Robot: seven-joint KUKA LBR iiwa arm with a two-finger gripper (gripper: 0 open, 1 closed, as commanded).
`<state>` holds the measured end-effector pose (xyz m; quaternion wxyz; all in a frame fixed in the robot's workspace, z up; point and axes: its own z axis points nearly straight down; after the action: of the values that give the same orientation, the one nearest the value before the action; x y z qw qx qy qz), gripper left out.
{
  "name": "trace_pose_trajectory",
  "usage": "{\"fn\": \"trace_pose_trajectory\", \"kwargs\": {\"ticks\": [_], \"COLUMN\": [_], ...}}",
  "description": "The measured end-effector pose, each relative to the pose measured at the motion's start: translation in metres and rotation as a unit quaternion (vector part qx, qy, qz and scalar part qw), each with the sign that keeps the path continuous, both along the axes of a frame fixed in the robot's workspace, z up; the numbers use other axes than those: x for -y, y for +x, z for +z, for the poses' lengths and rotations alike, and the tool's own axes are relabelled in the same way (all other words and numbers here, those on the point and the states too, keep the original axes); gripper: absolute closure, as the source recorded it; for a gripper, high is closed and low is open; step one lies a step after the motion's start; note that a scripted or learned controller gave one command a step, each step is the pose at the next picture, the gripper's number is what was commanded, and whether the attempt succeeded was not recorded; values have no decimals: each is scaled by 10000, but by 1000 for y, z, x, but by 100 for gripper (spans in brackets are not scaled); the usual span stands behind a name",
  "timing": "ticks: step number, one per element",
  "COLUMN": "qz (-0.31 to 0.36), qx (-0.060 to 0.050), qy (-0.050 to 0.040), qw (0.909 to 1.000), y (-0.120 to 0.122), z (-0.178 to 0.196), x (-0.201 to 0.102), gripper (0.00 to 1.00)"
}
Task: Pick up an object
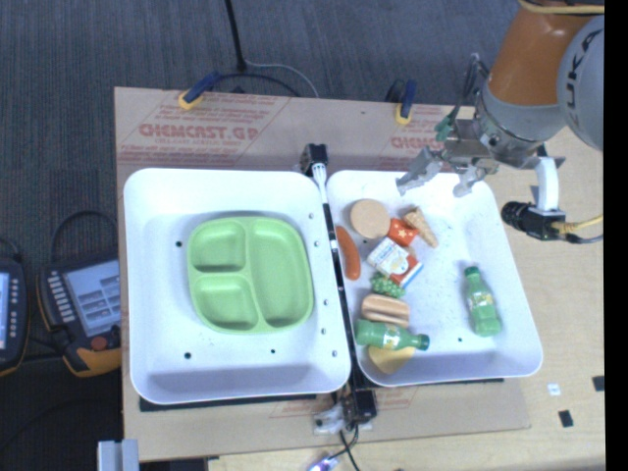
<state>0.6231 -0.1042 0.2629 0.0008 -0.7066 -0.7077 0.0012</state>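
The gripper (439, 176) hung with fingers spread and bare above the right bin's (515, 292) far rim; in that smooth white bin lay a green plastic bottle (481, 301) near its right wall, a tan round disc (370, 218) toward its far left.

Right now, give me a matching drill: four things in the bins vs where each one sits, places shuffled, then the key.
Things:
1. green divided tray
2. lone green bottle
3. orange carrot
4. gripper

Places:
A. above the right bin's far edge
B. against the right bin's left wall
C. middle of the left bin
D. right side of the right bin, apart from the pile

Pairs: 1-C, 2-D, 3-B, 4-A
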Motion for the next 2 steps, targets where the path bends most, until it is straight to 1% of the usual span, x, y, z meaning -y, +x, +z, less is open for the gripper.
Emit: {"fn": "trace_pose_trajectory", "kwargs": {"ticks": [1, 2], "qz": [402, 390], "qx": [-15, 23], "qy": [7, -4], "qw": [9992, 9992], "y": [-67, -38], "z": [-104, -176], "x": [14, 5], "gripper": [0, 0]}}
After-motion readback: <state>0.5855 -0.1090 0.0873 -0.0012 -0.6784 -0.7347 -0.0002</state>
